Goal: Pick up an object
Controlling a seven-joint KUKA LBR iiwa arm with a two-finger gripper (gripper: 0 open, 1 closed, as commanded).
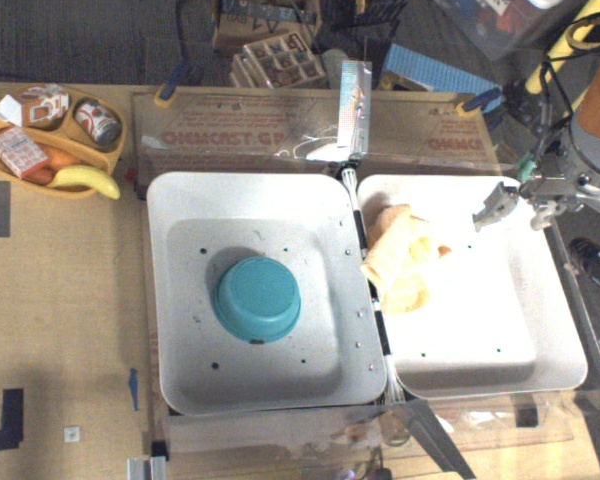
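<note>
Approach step: metal two-finger claw [502, 208] spread, nothing pinched (hovering); soft pale-yellow plush toy [400, 256] lies left and below; needs descent there.

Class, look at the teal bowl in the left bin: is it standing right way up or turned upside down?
Upside down. The teal bowl shows a flat round base on top with sides flaring outward below it, and no hollow is visible.

Dark carpet floor [70, 18] behind a wooden bench [50, 298].
</note>
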